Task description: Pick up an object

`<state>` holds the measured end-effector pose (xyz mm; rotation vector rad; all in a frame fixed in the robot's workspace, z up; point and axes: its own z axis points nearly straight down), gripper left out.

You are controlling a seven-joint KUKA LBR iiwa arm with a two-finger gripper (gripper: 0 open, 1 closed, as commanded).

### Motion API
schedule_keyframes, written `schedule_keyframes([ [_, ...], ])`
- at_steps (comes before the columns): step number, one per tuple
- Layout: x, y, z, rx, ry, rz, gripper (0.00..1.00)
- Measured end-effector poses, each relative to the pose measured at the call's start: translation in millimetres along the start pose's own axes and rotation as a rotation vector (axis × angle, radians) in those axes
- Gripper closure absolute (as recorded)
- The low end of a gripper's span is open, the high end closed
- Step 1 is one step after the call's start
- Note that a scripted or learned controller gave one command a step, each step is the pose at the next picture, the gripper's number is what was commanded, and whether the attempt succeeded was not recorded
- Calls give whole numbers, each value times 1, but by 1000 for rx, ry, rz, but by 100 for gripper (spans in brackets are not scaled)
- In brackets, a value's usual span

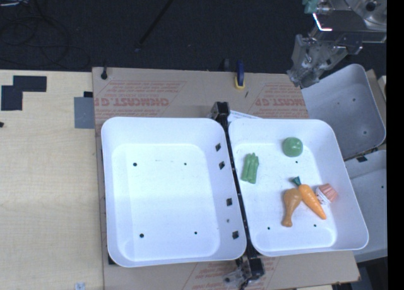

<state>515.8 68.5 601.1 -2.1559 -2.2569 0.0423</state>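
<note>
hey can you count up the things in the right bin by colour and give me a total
Green: 2, a round ball and a ridged vegetable
Orange: 2, a carrot and a drumstick
Pink and white: 1, a small piece beside the carrot
Total: 5

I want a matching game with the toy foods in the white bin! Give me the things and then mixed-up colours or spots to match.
Things:
1. round ball
2. ridged veggie
3. carrot
4. drumstick

Clues:
A. tan-orange, touching the carrot on its left
B. bright orange with a teal top
C. green, near the bin's far edge
D. green, nearest the divider between the bins

Pairs: 1-C, 2-D, 3-B, 4-A
</note>
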Motion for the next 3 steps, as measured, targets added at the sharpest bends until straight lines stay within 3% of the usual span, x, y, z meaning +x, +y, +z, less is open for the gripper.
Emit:
schedule_keyframes([
  [3,1,1,-27,11,-1,-13,100],
])
